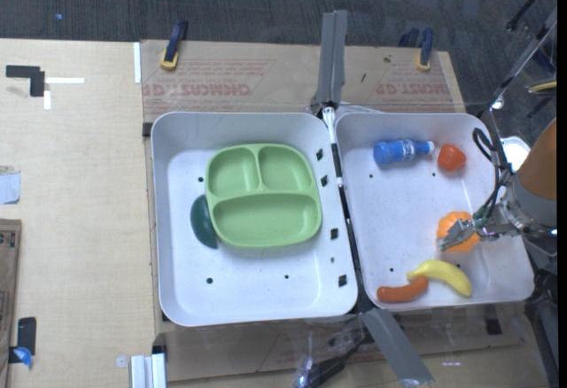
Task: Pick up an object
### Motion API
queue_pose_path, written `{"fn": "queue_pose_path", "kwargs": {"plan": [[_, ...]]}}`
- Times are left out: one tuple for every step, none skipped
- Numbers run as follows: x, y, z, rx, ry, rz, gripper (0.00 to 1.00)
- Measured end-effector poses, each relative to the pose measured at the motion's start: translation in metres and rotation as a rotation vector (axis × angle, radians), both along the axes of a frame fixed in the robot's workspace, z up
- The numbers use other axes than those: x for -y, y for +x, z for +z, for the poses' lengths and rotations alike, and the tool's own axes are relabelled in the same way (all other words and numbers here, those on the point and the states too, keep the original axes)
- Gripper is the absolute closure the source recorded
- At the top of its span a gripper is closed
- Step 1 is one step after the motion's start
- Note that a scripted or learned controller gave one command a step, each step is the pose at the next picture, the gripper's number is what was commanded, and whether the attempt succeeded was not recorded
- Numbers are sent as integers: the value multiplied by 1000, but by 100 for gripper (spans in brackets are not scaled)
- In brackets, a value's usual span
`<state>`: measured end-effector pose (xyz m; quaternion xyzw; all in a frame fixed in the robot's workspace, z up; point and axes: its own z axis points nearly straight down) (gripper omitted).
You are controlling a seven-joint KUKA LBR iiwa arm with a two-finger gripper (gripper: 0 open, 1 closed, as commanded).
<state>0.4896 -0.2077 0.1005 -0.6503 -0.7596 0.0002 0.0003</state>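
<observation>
I work in a lab: clamps [175,42] pin cardboard [266,81] to my counter [71,200], two white bins [168,227] sit side by side.

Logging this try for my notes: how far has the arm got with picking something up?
Done: the gripper has reached into the right white bin and sits at the round orange fruit. In hand: closing on that fruit; a firm hold cannot be confirmed. Left: lifting it, since it rests low by the yellow banana.
</observation>
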Motion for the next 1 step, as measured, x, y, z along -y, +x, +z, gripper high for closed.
{"fn": "queue_pose_path", "kwargs": {"plan": [[-55, 40, 117, -1, -2, -229, 100]]}}
